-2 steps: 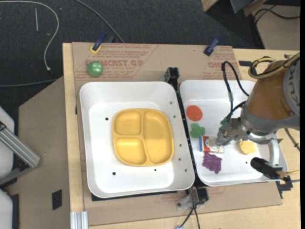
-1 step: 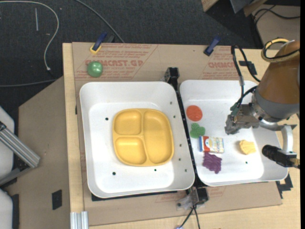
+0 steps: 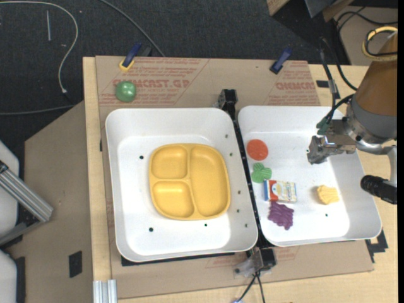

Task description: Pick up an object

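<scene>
The table has two white bins side by side. The left bin holds a yellow plate with three parts in it. The right bin holds five small things. An orange-red round toy lies near the bin's left wall. A green toy lies just below it. A small box with red, white and blue on it lies near the middle of the bin. A purple bunch of grapes lies just below the box, touching it or nearly so. A yellow toy lies to the right of the box, apart from it. The grey arm with its orange band reaches in from the right. Its pincer hangs over the upper right part of the right bin. It is above the yellow toy and well apart from the other toys. I see nothing held in the pincer, and I cannot tell if it is wide or narrow. A green ball sits on the table outside the bins, near the far left corner. A yellow and blue clamp and a blue clamp grip the far edge of the table.
</scene>
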